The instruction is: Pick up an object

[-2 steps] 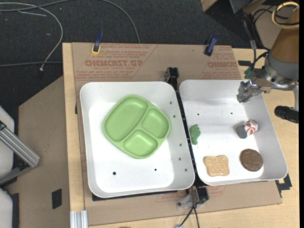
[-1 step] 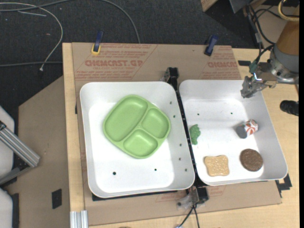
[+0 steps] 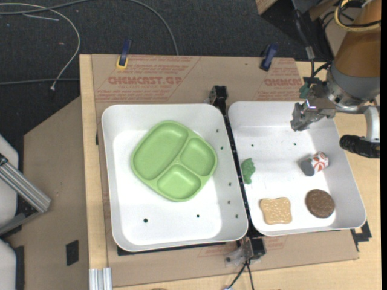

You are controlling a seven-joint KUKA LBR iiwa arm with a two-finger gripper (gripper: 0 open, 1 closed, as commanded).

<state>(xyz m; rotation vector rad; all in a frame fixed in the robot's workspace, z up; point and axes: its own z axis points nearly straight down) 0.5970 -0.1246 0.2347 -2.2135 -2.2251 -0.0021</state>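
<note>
1. Grey metal pincer: my gripper (image 3: 300, 121) hangs over the upper part of the right bin (image 3: 266, 116), near its far rim. I cannot tell whether it is parted or closed, and I see nothing held in it.
2. Nearest candidate: a small red, white and grey object (image 3: 315, 164) lies below the gripper and slightly to its right, apart from it, on the bin floor.
3. Further down, near the bin's front rim, sit a round brown cookie-like disc (image 3: 320, 203) and a tan square cracker-like piece (image 3: 276, 210).
4. A green leafy item (image 3: 248, 170) lies by the bin's left wall.
5. Left bin (image 3: 121, 222) holds a green divided plate (image 3: 174, 160).
6. My judgement: the shortest reach is downward in the view to the red-and-white object.
</note>
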